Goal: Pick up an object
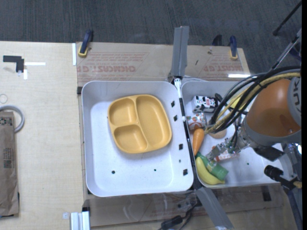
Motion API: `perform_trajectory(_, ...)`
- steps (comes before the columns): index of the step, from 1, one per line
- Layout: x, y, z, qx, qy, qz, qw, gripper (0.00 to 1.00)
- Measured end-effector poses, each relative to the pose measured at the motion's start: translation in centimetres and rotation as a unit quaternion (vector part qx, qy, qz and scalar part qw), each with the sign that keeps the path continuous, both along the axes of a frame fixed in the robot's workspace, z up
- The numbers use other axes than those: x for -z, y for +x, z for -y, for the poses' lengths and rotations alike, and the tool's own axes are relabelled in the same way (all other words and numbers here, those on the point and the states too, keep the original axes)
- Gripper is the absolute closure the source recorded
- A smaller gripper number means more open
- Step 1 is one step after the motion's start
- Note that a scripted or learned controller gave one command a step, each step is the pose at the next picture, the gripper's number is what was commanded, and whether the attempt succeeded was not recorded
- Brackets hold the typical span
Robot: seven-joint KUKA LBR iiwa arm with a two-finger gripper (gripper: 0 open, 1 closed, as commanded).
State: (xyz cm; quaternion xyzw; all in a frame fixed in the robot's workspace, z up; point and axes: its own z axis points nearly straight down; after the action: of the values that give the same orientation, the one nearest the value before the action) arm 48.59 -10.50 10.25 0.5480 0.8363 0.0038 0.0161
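Observation:
The right bin (pixel 249 175) holds an orange carrot (pixel 197 139), a yellow banana (pixel 205 174), a small green item (pixel 219 170), a black-and-white patterned item (pixel 204 102) and a small red-and-white item (pixel 194 122). My gripper (pixel 222 151) hangs low over this bin, just right of the carrot and above the banana and green item. The grey arm with its orange band (pixel 273 114) and its cables hide much of the bin's right half. I see nothing clearly held.
A yellow three-compartment plate (pixel 139 123) lies in the left bin (pixel 88 143). Black and yellow cables (pixel 235 102) loop over the right bin. Cardboard (pixel 124 63) with blue clamps (pixel 86 42) lines the back. A brown paper bag (pixel 7 162) lies far left.

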Motion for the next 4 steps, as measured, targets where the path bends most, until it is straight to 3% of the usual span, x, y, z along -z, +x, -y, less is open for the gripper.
perform_trajectory(1,-9.0,9.8,-4.6,-0.047,0.0039,-0.015,0.9988,0.00)
perform_trajectory(2,0.3,7.8,-0.2,-0.076,0.0022,-0.009,0.9971,0.00)
perform_trajectory(3,0.4,0.4,3.6,-0.007,0.0050,-0.016,0.9998,0.00)
perform_trajectory(4,1.1,7.5,4.7,0.033,0.0053,-0.015,0.9993,0.00)
